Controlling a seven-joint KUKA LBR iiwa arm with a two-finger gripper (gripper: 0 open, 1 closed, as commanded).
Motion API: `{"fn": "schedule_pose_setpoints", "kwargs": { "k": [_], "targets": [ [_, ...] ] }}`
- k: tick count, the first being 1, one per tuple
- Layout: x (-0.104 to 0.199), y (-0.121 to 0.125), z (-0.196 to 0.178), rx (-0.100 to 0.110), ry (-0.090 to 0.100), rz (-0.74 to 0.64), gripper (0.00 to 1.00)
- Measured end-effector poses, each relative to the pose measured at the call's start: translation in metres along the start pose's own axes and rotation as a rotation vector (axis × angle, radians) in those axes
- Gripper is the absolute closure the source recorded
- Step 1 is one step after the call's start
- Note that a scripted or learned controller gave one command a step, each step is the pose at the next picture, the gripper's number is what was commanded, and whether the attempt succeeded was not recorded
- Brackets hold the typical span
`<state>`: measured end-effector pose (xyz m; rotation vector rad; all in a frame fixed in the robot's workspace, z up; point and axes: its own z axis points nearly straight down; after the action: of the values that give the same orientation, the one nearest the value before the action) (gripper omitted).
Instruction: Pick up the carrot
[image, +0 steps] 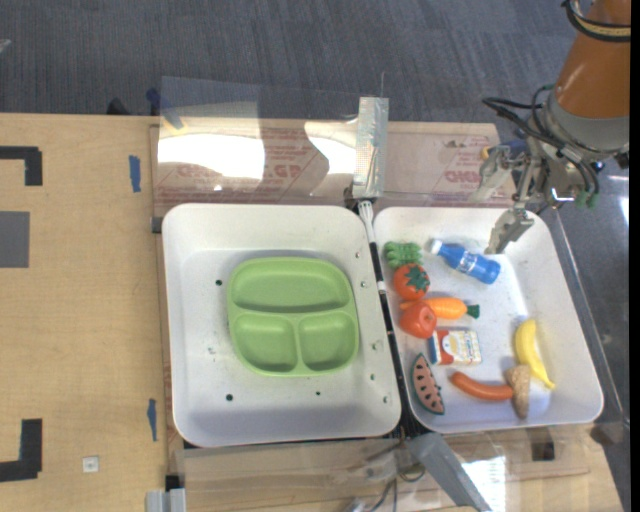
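Observation:
The carrot (446, 308) is orange with a small green tip and lies flat in the middle of the right bin (573, 300), pointing right. Above that bin's far right corner hangs my gripper (511, 226), just right of a blue bottle (467, 262). It is well above and to the right of the carrot, apart from it, with nothing seen held in it.
Around the carrot lie a green leafy piece (402, 253), two red fruits (410, 280) (418, 319), a small carton (459, 347), a watermelon slice (427, 385), a sausage (480, 387) and a banana (531, 352). The left bin (190, 300) holds a green divided plate (293, 315).

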<state>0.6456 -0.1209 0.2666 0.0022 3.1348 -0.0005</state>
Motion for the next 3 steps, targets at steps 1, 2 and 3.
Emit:
{"fn": "schedule_pose_setpoints", "kwargs": {
  "k": [1, 2, 3],
  "targets": [
    [0.067, 0.029, 0.130, -0.003, 0.016, 0.096, 0.00],
    [0.059, 0.026, 0.169, -0.002, -0.004, 0.170, 0.00],
    [0.082, -0.002, 0.168, -0.009, -0.017, 0.617, 0.00]
  ]
}}
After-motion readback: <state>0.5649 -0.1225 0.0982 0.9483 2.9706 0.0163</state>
